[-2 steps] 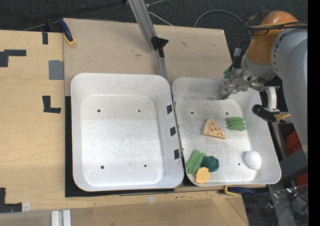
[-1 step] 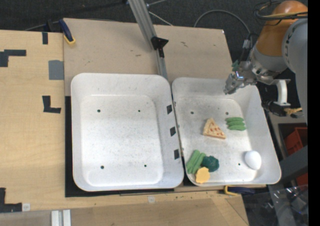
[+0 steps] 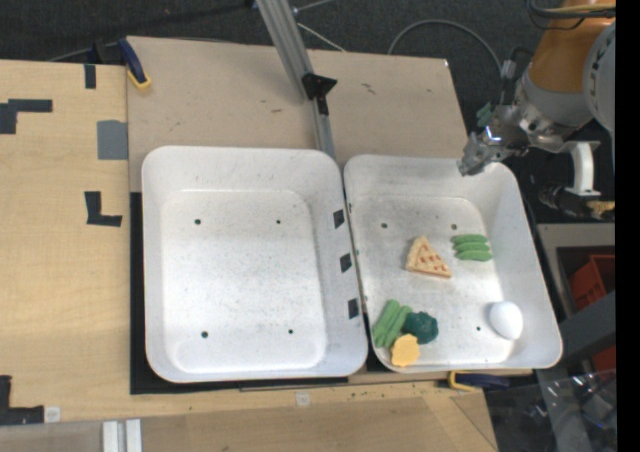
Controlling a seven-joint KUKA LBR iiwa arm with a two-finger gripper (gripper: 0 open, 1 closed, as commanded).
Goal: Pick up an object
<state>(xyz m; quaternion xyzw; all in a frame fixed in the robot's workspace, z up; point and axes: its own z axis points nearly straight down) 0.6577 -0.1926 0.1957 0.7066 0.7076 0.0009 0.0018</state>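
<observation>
Your pincer (image 3: 473,162) hangs over the right bin's (image 3: 520,202) far rim; grip state unclear. Descend here and you strike rim; waffle wedge (image 3: 428,258) lies well below-left.

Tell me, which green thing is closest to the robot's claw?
The green pea pods right of the waffle wedge are closest to the gripper. The other green pieces lie at the bin's front edge.

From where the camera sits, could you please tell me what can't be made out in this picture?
- Gripper, camera view: small and blurred over the right bin's far corner; whether it is open or shut is unclear.
- Arm: cut off by the right edge of the view.
- Dark green piece: too small to identify, and it touches the yellow piece and the green pods.
</observation>
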